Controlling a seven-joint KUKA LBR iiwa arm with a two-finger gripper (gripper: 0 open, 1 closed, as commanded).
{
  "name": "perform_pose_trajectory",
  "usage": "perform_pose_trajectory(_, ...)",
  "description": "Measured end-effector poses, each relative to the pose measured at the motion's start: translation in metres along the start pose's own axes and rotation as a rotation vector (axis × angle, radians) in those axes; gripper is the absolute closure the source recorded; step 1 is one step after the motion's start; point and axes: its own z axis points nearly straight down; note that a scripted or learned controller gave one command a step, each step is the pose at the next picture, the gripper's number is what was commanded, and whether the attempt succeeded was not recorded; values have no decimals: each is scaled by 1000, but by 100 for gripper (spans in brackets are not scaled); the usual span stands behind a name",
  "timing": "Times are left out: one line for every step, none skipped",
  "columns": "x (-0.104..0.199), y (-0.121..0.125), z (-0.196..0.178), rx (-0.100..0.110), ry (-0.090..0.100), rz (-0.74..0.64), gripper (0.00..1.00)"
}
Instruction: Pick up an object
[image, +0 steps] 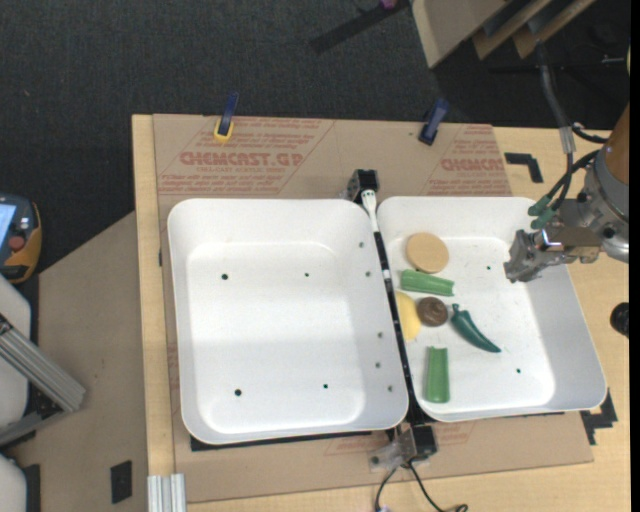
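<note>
The gripper (522, 262), grip unclear, hovers over the right bin (560, 395) on a cardboard-covered bench (150, 300) above dark carpet (100, 60).

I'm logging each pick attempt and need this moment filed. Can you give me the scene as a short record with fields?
bins: two white bins side by side, left bin and right bin
items in right bin: tan disc, green bar, yellow piece, brown disc, green pepper, green block
item layout: clustered in the left half of the right bin
claw: claw over the right bin's upper right part, apart from the items
held: nothing seen between the claw's fingers
</note>
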Motion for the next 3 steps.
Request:
perform_pose_trajectory(-4,2,-10,-3,-3,7,100)
perform_pose_trajectory(75,2,-51,-7,-1,-2,100)
perform_pose_trajectory(129,2,-98,-8,0,0,100)
